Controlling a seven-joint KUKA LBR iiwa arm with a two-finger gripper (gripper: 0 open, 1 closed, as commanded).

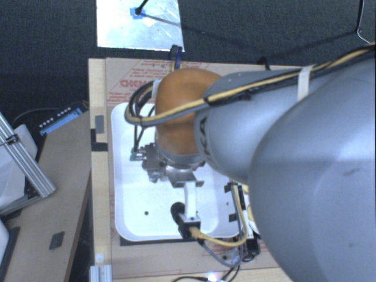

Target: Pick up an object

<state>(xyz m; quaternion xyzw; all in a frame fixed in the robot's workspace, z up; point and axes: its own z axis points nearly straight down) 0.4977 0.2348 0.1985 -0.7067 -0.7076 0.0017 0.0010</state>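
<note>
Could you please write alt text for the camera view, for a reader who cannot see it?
A large grey robot arm with an orange band reaches in from the right and hangs over a shallow white bin, covering much of it. The bin sits on a cardboard sheet, and a shiny silver sheet lies beyond it.

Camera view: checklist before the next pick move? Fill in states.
1. Tool over a bin: ok, the tool hangs above the white bin.
2. Pick target identified: not ok, one small dark speck on the bin floor, too small to tell what it is.
3. Something held in the tool: cannot tell.
4. Bin unobstructed to the camera: not ok, the arm covers much of it.
</note>
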